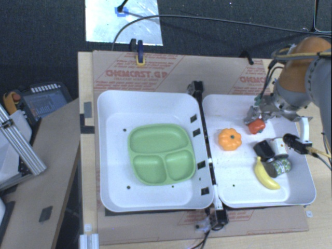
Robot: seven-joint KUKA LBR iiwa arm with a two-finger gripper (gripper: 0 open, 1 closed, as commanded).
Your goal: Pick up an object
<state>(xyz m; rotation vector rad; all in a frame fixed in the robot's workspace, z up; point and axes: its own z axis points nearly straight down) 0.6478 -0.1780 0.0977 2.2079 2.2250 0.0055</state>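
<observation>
The right bin (233, 196) holds a small orange pumpkin (229, 139), a yellow banana (265, 175), a dark can with a green label (276, 162) and a small red object (257, 126). My gripper (258, 115) reaches in from the right and sits at the back of this bin, right over the red object and touching or nearly touching its top. The wrist hides how the gripper meets the red object. The pumpkin lies a short way to the gripper's left, and the can and banana lie in front of it.
The left bin (111, 139) carries a green divided plate (158, 153). A black divider with clips (201, 134) runs between the bins. Cables (306, 148) trail by the right bin's right wall. A handheld controller (44, 100) lies on the side table at left.
</observation>
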